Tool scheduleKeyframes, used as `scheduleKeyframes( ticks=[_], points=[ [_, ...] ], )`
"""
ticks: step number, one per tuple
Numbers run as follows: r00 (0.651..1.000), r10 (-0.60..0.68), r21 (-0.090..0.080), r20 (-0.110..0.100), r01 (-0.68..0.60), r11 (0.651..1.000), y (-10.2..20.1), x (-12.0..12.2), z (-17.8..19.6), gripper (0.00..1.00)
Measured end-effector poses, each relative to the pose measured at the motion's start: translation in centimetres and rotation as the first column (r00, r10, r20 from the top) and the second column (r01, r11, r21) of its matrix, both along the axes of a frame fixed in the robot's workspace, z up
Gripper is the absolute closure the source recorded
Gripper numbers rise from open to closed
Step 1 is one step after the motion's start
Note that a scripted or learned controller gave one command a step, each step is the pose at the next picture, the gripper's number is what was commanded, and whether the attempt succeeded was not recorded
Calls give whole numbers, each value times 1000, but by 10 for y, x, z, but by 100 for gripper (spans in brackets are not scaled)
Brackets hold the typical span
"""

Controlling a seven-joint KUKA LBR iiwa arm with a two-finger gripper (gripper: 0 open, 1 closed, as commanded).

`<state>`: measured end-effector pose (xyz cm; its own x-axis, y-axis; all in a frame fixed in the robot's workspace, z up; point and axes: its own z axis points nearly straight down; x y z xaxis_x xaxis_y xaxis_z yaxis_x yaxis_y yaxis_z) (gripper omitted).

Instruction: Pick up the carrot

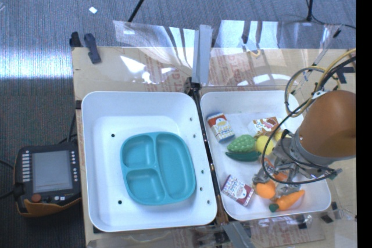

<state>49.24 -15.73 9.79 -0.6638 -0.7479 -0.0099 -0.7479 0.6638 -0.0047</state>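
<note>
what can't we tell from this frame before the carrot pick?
- Gripper, camera view: the arm's wrist and cables cover it; finger state unreadable.
- Carrot: upper edge runs under the gripper; contact unclear.
- Yellow item: half hidden by the wrist; identity uncertain.
- Small packets: label print too small to read.

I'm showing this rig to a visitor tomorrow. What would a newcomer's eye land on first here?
Probably the big orange-banded grey arm looming over the right white bin, where small colourful toy foods are bunched. Its claw is down among them, close to the orange toy carrot with a green tip near the bin's front edge. Next, the teal three-compartment plastic plate lying in the left white bin.
</note>
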Motion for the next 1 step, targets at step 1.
scheduleKeyframes(
  ticks=[1],
  points=[
    [993, -115, -22, -4, 115, 993, 57, 13, -6, 100]
  ],
)
